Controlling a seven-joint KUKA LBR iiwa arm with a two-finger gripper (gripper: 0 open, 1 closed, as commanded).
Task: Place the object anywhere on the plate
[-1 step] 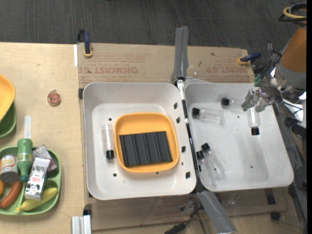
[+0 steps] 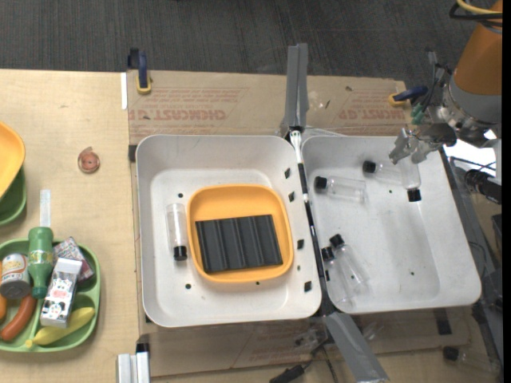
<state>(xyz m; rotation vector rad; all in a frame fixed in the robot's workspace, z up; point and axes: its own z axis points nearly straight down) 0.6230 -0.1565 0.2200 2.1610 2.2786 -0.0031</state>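
Observation:
An orange plate (image 2: 239, 200) sits in the left bin (image 2: 160, 214) with a dark grey ridged block (image 2: 239, 242) lying on it. A clear vial with a black cap (image 2: 174, 228) lies in that bin, just left of the plate. In the right bin (image 2: 447, 270) lie several more clear, black-capped vials: one near the divider (image 2: 339, 187), one at the front left (image 2: 345, 260), and one at the back (image 2: 382, 170). A further black cap (image 2: 413, 195) shows below the gripper. My gripper (image 2: 407, 147) hangs over the right bin's back right part, above those back vials.
A metal divider post (image 2: 296, 86) stands between the bins at the back. Cardboard (image 2: 207, 106) lies behind the bins. On the wooden bench to the left is a green tray of toy food (image 2: 48, 294), with a yellow bowl (image 2: 9, 162) behind it.

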